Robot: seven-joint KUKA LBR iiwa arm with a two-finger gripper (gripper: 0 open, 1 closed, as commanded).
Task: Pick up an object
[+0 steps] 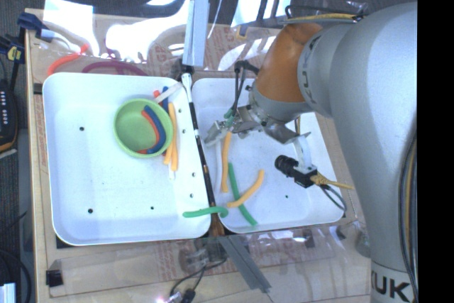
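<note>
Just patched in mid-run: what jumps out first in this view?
The big grey arm with its orange band fills the right side, its claw low over the right bin near loose orange and green sticks. In the left bin, a green bowl holding coloured pieces stands out near the divider.

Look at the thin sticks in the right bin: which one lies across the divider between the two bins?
The green stick at the near edge. It lies across the divider, one end in the left bin; the orange sticks and the other green one lie wholly in the right bin.
</note>
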